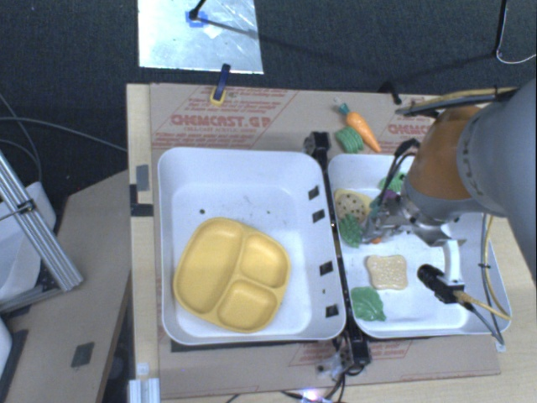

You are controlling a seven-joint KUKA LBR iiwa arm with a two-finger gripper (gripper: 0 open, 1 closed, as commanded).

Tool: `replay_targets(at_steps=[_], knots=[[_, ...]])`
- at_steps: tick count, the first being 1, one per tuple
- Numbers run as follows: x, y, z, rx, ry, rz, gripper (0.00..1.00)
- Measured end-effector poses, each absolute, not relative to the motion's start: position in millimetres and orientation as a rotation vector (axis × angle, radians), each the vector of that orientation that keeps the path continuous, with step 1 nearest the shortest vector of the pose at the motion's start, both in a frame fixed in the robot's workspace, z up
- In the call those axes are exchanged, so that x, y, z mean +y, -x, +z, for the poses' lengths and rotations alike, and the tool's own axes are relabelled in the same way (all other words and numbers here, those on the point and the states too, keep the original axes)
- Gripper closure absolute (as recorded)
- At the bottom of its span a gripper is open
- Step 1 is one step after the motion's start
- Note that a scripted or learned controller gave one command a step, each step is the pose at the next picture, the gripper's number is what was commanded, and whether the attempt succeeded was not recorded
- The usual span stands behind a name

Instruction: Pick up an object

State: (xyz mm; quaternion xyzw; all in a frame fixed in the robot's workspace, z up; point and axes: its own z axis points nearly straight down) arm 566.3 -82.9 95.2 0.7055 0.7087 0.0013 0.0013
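Note:
The right bin (470,321) holds several toy foods. A tan toast slice (387,271) lies in the middle, a green leafy piece (367,303) sits near the front left, and a yellow dotted round piece (351,202) rests by the left wall with a dark green piece (350,231) beside it. My gripper (377,225) reaches down into this bin from the right, low over the spot between the dark green piece and the toast. A small orange bit shows right at its tip. A black part (437,282) of the arm hangs over the bin.
The left bin (252,170) holds a yellow divided plate (232,273). A toy carrot (361,127) with a green top lies on the cardboard behind the right bin. A blue and yellow clip (221,85) sits further back. Cables run along the right edge.

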Motion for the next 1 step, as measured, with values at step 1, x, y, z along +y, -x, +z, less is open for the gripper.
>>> replay_targets(at_steps=[1], knots=[[-6.7, -530.3, 205.8, 2.232, -2.206, 0.014, 1.0]])
